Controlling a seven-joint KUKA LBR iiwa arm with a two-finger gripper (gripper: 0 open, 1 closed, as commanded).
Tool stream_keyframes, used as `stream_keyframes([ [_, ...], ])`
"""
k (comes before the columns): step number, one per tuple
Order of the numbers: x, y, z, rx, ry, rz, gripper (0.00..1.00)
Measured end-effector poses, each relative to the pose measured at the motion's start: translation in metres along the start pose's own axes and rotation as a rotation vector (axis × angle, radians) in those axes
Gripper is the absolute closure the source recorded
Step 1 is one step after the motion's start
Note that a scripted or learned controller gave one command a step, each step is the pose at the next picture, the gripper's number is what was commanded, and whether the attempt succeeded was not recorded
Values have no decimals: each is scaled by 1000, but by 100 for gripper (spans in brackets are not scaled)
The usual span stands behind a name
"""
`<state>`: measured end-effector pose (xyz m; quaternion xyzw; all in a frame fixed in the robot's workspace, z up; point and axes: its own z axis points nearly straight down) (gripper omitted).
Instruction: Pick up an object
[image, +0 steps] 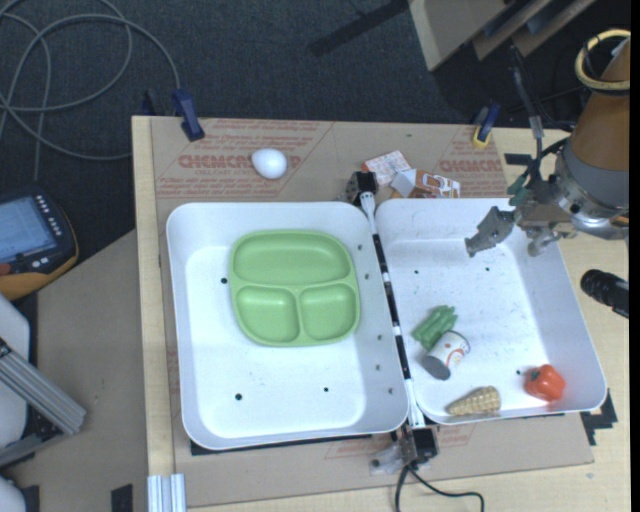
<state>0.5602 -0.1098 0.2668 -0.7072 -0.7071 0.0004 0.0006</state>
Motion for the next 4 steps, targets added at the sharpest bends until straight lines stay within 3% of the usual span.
stream_keyframes([
  [1,12,-3,157,0,0,1,0],
  [2,7,-38,183,1,1,1,0],
  [3,7,-37,173,-2,0,2,100],
  [4,63,34,81,-4,0,-2,100],
])
